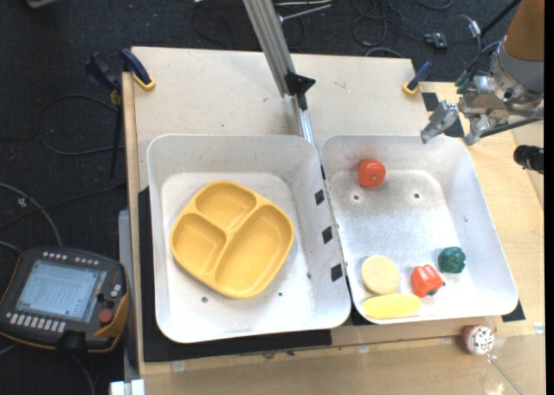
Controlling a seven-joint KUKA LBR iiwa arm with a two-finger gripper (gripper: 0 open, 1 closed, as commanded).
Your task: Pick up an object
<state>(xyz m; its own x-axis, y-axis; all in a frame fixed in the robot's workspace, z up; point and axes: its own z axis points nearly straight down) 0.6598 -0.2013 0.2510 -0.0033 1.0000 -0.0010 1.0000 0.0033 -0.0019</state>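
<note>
The right bin [474,178] holds several small items. A red tomato-like ball [372,173] lies near its far left. A pale yellow disc [380,274], a yellow oblong piece [392,306], a red pepper-like piece [426,280] and a dark green piece [451,259] cluster at the near right. My gripper [456,126] hangs over the bin's far right rim, open, with nothing between its fingers. It is well to the right of the red ball.
The left bin [164,168] holds a yellow divided plate [232,237]. A slanted metal pole [270,29] runs down to the ridge between the bins. A teach pendant [61,298] lies at the lower left. A small speckled ball [477,339] sits outside the right bin's near corner.
</note>
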